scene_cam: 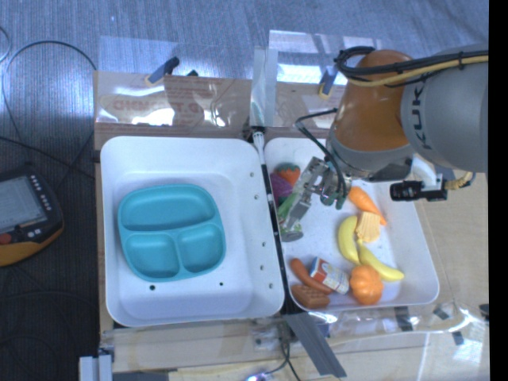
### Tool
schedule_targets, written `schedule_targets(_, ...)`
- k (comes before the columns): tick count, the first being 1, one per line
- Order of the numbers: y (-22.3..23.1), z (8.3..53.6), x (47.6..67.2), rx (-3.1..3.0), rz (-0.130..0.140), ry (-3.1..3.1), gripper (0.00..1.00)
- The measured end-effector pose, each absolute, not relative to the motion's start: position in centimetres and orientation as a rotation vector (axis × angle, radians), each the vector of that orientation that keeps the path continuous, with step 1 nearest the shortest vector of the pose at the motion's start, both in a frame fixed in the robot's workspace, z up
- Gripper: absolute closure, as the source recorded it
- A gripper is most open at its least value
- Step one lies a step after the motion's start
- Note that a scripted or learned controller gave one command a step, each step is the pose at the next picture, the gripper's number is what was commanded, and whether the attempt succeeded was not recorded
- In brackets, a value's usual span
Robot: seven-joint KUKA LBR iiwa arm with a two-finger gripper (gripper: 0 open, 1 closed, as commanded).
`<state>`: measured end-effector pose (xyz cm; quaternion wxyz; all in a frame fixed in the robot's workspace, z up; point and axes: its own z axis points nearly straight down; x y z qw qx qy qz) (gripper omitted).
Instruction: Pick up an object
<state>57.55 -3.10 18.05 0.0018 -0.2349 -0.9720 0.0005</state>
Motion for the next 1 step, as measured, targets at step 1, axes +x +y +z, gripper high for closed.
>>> schedule_targets(1,-11.59,12.62,56.7,-0.252,0.001,-3.126,1.0)
